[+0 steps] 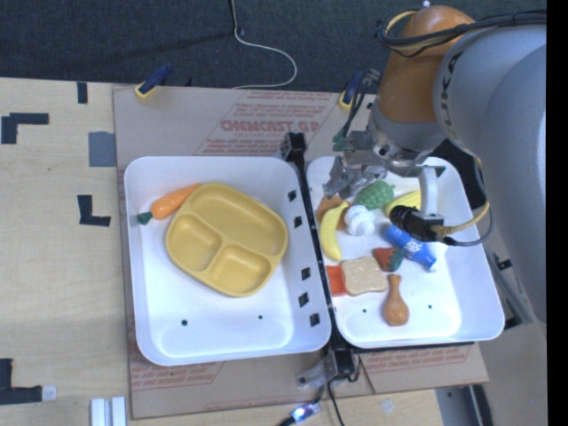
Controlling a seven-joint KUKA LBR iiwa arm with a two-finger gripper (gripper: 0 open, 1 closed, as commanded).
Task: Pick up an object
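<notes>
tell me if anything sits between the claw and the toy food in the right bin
Nothing visible does. The claw hangs low over the right bin, right above the green broccoli piece and the banana, with no other object between.

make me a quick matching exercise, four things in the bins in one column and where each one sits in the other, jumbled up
Things:
1. carrot
2. slice of bread
3. yellow divided tray
4. drumstick

Places:
A. middle of the left bin
B. near the front edge of the right bin
C. left bin, against the tray's upper left edge
D. right bin, just left of the drumstick and above it

Pairs: 1-C, 2-D, 3-A, 4-B
</notes>
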